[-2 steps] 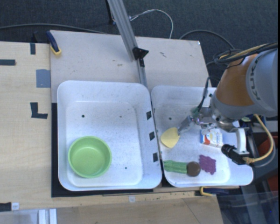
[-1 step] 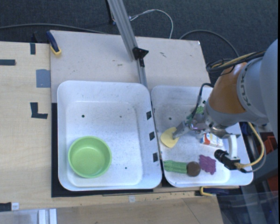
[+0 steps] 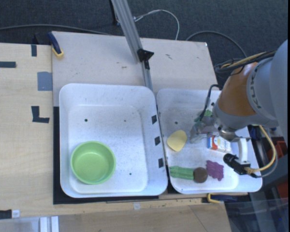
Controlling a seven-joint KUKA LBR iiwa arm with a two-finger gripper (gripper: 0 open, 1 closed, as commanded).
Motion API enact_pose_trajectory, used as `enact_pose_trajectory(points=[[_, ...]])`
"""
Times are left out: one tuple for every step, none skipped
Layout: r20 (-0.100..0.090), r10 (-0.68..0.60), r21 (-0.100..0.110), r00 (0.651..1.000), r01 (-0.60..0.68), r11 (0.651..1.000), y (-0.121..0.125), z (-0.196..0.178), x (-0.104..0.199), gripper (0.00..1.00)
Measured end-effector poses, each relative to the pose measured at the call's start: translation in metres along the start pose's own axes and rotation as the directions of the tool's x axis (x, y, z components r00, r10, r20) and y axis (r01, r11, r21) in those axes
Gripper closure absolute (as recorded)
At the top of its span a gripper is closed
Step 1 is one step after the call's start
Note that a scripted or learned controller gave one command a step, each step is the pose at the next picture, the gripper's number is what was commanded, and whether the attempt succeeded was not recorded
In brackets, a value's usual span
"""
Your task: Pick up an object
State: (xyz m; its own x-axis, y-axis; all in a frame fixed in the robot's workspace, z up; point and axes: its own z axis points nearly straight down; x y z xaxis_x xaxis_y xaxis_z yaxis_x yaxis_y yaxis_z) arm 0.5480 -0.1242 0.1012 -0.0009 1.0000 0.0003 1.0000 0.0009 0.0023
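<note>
Gripper (image 3: 197, 129) low over the right bin (image 3: 183, 98), just right of the pale yellow piece (image 3: 177, 140); you cannot tell from above whether it is spread or pinched, since the wrist and the orange band (image 3: 234, 98) cover most of it, and nothing shows between its tips.

Your nearest candidate is that yellow piece, lying flat on the bin floor near the left wall, apart from the rest. It looks small, rounded and smooth, probably light plastic or foam; expect it to skid on the white floor if you strike only one edge. Take it across its narrow width, coming straight down.

Along the front wall lie a green stick-shaped item (image 3: 181, 172), a brown ball (image 3: 200, 175) touching its right end, and a purple lump (image 3: 214, 169) just beside the ball. You would likely find the ball rolls away, and its neighbours crowd any approach; the green stick looks stiff enough to pinch at mid-length.

A small red, white and blue packet (image 3: 216, 143) lies under the wrist, partly hidden. In the left bin (image 3: 106, 93) a green bowl (image 3: 93, 162) sits at the front corner; its thin rim is the only likely hold.
</note>
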Motion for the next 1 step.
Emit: enact_pose_trajectory(points=[[0.001, -0.001, 0.000, 1.000, 0.001, 1.000, 0.0073, -0.0445, 0.0024, 1.00]])
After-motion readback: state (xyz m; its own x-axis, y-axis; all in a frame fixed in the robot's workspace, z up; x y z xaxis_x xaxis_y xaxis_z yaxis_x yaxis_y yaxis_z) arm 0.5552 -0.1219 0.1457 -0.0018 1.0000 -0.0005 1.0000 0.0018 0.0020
